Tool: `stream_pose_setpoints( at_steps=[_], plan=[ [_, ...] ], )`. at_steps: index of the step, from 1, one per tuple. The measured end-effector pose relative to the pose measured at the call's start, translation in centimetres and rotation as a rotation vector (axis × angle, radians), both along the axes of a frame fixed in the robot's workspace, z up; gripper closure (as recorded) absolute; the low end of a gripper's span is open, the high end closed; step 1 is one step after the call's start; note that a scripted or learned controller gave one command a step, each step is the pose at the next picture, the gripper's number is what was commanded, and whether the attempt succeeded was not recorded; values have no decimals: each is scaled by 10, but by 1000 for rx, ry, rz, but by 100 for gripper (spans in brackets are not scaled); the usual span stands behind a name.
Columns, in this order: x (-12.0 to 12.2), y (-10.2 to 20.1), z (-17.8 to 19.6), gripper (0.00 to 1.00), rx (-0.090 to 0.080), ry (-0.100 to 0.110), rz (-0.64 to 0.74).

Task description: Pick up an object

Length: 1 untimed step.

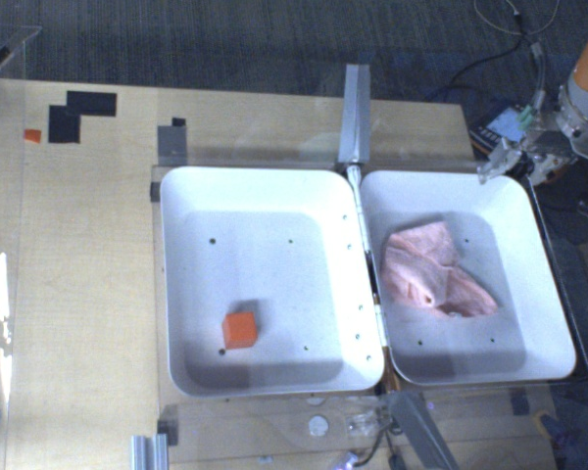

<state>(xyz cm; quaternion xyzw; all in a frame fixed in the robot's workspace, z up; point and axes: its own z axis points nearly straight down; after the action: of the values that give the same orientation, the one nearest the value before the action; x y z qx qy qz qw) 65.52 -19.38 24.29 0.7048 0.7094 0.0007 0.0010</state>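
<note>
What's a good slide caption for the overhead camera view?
Arm's pincer hovers over the right bin's far corner; pink cloth lies inside, orange block in the left bin.

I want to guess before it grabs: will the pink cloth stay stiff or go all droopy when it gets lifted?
Probably droopy: the pink cloth lies crumpled in soft folds in the right bin. It likely weighs little, and may unfold and dangle if pinched at one spot.
</note>
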Motion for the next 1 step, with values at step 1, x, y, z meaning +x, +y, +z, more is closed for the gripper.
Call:
stream_pose_setpoints(
  at_steps=[1],
  plan=[
    [-14,19,-138,0,0,1,73]
  ],
)
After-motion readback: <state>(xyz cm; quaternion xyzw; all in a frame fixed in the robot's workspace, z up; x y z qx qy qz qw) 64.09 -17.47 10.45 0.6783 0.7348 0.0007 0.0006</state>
